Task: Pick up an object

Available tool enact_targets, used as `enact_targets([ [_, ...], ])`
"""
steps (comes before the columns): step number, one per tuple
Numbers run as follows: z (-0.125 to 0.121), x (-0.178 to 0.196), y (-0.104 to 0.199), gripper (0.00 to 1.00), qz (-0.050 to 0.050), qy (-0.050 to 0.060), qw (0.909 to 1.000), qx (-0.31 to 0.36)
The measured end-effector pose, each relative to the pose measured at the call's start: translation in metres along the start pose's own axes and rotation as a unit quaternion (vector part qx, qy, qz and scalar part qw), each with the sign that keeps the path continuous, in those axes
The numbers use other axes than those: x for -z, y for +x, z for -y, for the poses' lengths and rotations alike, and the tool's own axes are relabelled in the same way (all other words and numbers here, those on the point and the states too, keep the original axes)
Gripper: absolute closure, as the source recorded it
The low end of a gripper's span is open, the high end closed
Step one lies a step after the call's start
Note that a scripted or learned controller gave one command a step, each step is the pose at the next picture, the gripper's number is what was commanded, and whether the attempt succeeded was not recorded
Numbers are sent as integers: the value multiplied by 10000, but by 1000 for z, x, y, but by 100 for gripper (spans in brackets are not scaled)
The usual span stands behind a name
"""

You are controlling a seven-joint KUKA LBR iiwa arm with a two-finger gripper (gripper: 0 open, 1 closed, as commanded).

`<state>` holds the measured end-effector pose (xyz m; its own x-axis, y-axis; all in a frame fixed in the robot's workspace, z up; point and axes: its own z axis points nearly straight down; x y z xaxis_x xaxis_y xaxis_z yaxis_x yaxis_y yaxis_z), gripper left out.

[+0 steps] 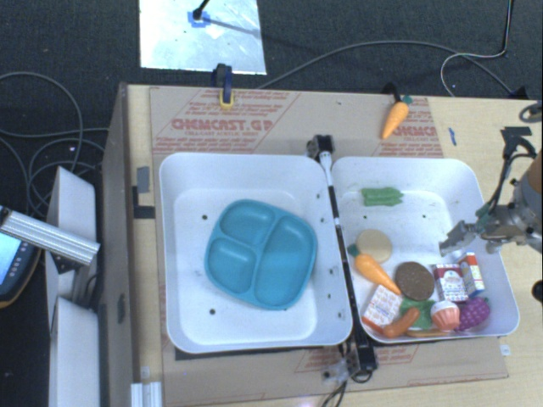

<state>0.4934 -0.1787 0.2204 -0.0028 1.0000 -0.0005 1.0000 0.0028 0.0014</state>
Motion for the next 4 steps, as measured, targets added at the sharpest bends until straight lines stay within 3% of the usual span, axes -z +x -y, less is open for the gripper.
enact_targets([
  [1,0,-73,8,0,-3,8,10000,-7],
  [2,7,-110,2,0,-3,6,10000,-9],
  [3,6,-100,1,100,0,-5,10000,-4],
  [4,-29,-33,6,100,4,-14,10000,4],
])
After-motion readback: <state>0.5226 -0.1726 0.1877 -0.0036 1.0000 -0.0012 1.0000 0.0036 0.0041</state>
